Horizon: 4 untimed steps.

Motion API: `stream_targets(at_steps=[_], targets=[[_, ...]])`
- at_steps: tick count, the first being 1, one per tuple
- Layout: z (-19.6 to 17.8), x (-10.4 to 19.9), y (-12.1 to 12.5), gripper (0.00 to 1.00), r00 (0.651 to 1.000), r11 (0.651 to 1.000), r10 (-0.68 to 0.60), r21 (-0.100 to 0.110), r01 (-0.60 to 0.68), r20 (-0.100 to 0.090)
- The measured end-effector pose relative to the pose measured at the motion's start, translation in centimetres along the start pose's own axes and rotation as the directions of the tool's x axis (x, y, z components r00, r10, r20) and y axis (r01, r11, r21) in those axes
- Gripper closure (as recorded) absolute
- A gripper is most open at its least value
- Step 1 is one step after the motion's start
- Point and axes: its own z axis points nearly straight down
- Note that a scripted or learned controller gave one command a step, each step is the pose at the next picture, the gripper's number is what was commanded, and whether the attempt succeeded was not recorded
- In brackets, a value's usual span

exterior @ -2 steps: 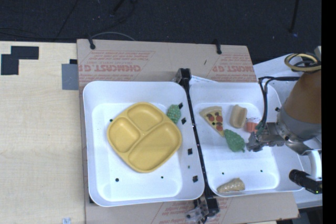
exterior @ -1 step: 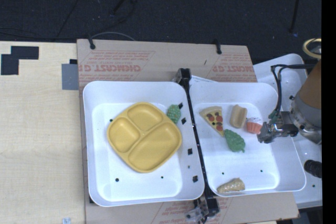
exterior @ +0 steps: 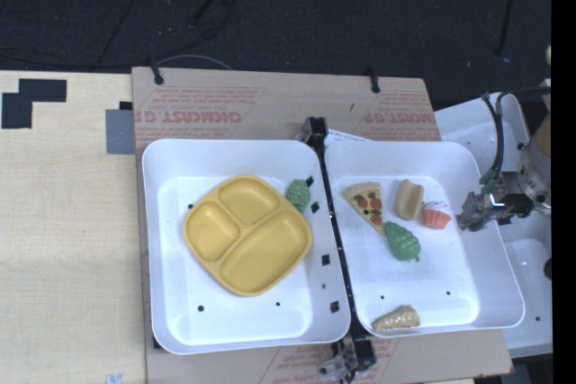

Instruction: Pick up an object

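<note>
Nearest, cone [exterior: 397, 317] hugs right bin's [exterior: 454, 159] front edge; tool [exterior: 475, 213], state untellable, should descend squarely over cupcake [exterior: 436, 215].

Two white bins sit side by side on a cardboard sheet [exterior: 270, 108] over the table [exterior: 63, 220]. The left bin [exterior: 171, 319] holds a yellow divided plate [exterior: 247, 234] with a small green toy [exterior: 298, 192] touching its upper right edge. The right bin [exterior: 450, 162] holds a pizza slice [exterior: 366, 203], a tan block [exterior: 409, 199] just beside it, a pink cupcake [exterior: 436, 215], green grapes [exterior: 402, 242] and a cone-shaped piece [exterior: 397, 317] near the front wall. The gripper [exterior: 477, 213] hangs at the right bin's right rim, apart from the toys.
</note>
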Motion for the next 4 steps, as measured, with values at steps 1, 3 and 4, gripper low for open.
stream_targets(at_steps=[1, 3, 4], targets=[[0.0, 4.9, 2.7, 1.0, 1.0, 1.0, -0.004, 0.004, 0.004, -0.002], [1.3, 13.8, 6.5, 1.0, 1.0, 1.0, 0.0, 0.005, 0.0, -0.002], [1.3, 18.9, 8.5, 1.0, 1.0, 1.0, -0.002, 0.004, 0.002, -0.001]])
